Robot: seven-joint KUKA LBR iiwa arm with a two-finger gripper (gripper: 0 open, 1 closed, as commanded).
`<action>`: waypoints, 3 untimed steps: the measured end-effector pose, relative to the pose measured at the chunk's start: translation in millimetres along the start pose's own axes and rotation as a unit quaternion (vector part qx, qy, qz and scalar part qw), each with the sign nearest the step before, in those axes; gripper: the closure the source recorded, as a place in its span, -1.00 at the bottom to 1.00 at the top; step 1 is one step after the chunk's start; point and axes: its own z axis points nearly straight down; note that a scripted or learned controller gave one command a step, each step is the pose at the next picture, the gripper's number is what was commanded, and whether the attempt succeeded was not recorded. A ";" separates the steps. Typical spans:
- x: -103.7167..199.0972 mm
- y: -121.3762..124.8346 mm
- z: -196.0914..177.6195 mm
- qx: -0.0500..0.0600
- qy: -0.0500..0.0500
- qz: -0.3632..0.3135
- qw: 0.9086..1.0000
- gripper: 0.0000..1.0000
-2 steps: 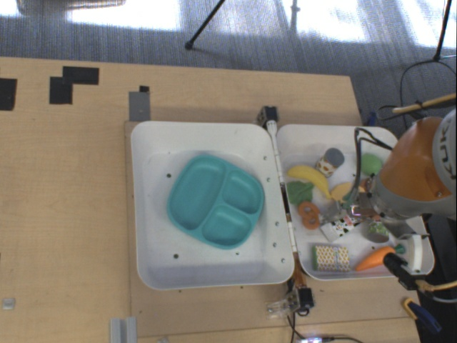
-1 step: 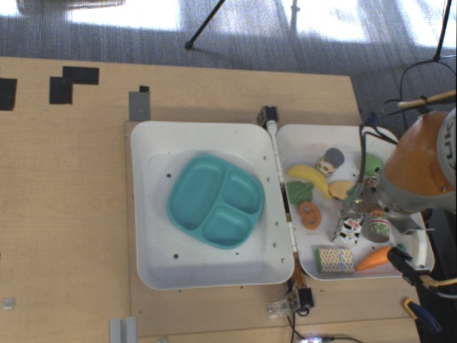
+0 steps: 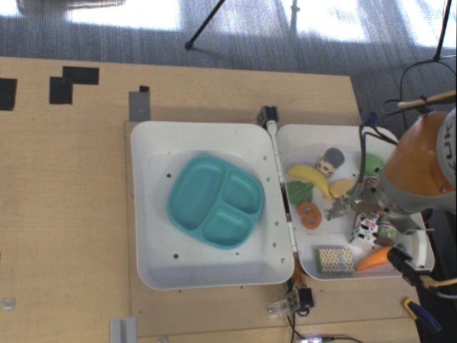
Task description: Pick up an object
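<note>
The right bin [image 3: 314, 266] holds several small items. Among them are a yellow banana [image 3: 308, 178], a green piece [image 3: 300, 191], an orange round toy [image 3: 309, 215] and a grey-capped figure [image 3: 330, 161]. A speckled block [image 3: 335, 259], an orange carrot [image 3: 373, 261] and a black-and-white toy [image 3: 366, 229] lie towards the front. My gripper [image 3: 348, 204] hangs low over the bin's middle, between the orange toy and the black-and-white toy. Nothing is visibly held in it.
The left bin [image 3: 153, 263] holds a teal divided plate [image 3: 216, 201]. A green object [image 3: 372, 164] sits at the right bin's far side, partly behind the arm [image 3: 421, 166]. Cables and clips lie along the bench's front and right edges.
</note>
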 end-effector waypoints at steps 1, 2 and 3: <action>39.4 93.9 6.2 0.025 0.012 -0.002 1.000 -1.00; 39.2 109.3 39.5 0.024 0.010 -0.003 1.000 -1.00; 40.3 111.3 28.1 0.022 0.011 -0.007 1.000 1.00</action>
